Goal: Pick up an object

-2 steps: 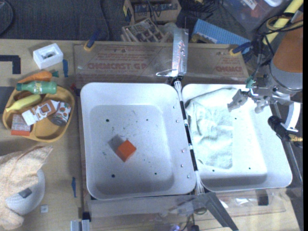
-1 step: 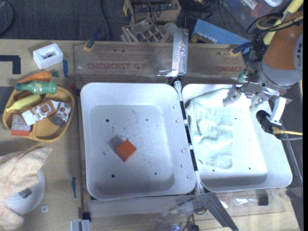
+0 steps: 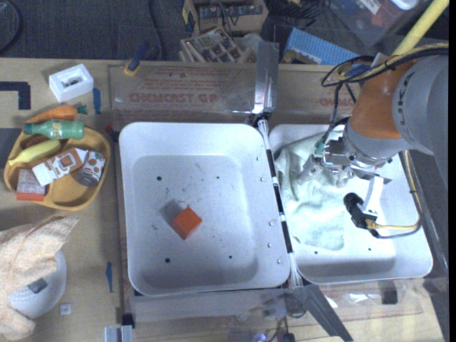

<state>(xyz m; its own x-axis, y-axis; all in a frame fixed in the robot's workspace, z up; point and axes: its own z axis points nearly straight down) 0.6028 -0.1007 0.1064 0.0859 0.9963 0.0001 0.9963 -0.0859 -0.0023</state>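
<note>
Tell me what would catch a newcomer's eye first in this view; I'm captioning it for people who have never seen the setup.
The orange block stands out first, alone near the middle of the left bin. Next comes the grey arm with its orange band, reaching in from the right over the right bin, its gripper low above some pale, crumpled material there. Off to the left, a yellow bowl heaped with toy food adds colour on the bench.

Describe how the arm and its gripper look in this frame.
The arm is a rounded grey housing with a broad orange band above the wrist. Below it sits a silver metallic wrist section leading to the gripper. Black and yellow cables loop over the top, and a yellow cable with a black connector hangs beneath.
</note>
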